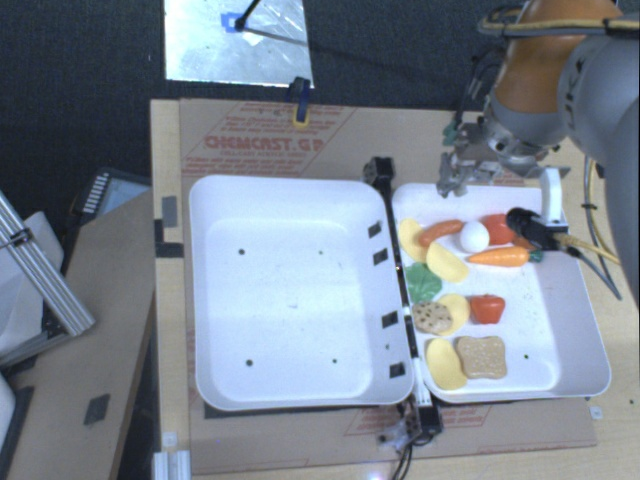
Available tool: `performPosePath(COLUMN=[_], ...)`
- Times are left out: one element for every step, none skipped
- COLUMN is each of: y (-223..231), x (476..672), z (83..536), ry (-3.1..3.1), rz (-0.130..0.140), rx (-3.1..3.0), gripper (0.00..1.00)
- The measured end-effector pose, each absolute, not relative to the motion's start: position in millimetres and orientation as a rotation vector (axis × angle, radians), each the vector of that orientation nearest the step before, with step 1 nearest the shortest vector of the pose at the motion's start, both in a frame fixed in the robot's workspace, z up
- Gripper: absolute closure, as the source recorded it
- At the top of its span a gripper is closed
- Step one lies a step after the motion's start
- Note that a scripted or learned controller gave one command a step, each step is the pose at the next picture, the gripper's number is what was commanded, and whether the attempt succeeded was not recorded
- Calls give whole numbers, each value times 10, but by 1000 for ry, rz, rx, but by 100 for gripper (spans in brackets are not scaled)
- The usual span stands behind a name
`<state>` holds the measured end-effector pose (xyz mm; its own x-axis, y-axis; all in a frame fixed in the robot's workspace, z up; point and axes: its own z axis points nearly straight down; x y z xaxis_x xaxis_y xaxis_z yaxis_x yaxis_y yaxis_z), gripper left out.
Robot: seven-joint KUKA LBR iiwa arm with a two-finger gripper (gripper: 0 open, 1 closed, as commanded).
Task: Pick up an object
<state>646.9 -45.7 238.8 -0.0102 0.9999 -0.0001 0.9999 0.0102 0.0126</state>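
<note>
Arm [590, 78] running off right edge, green toy [424, 284] lying partly under a yellow piece [447, 263], yellow slice [458, 312] partly hiding beneath a cookie [432, 317].

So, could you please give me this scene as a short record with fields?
bins: left bin and right bin, side by side
gripper: gripper over the right bin's far end, nothing seen held
right bin contents include: carrot, white egg, green piece, cookie, red piece, toast slice
task state: no object picked up yet
</note>
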Motion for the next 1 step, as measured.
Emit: performPosePath(y=[195], x=[6705], z=[2887], ry=[2230], rz=[12], rx=[2206], gripper=[100])
